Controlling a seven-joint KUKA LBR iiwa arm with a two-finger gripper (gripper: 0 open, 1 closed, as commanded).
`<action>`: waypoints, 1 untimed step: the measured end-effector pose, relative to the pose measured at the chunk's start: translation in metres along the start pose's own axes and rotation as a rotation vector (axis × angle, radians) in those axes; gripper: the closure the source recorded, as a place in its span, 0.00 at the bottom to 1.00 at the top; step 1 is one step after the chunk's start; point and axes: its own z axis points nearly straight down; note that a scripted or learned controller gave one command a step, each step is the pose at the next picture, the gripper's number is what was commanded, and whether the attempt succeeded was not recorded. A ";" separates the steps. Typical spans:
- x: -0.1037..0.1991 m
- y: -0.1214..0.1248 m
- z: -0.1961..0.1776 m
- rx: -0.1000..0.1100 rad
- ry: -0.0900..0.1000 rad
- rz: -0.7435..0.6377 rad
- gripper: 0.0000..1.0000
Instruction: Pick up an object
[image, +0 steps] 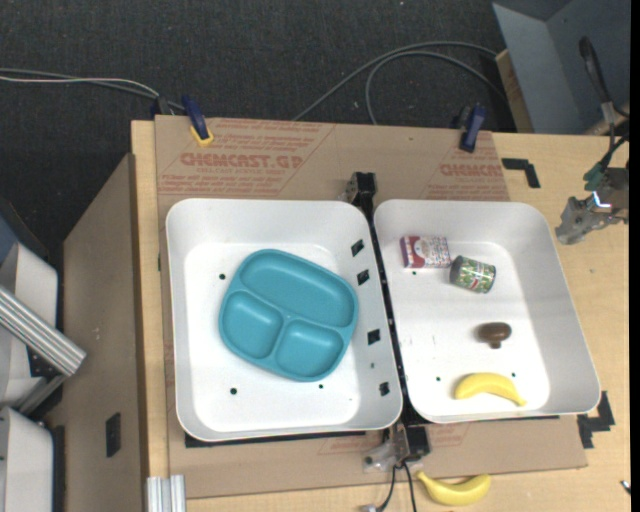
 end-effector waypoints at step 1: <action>0.062 0.013 0.005 0.008 0.006 -0.005 1.00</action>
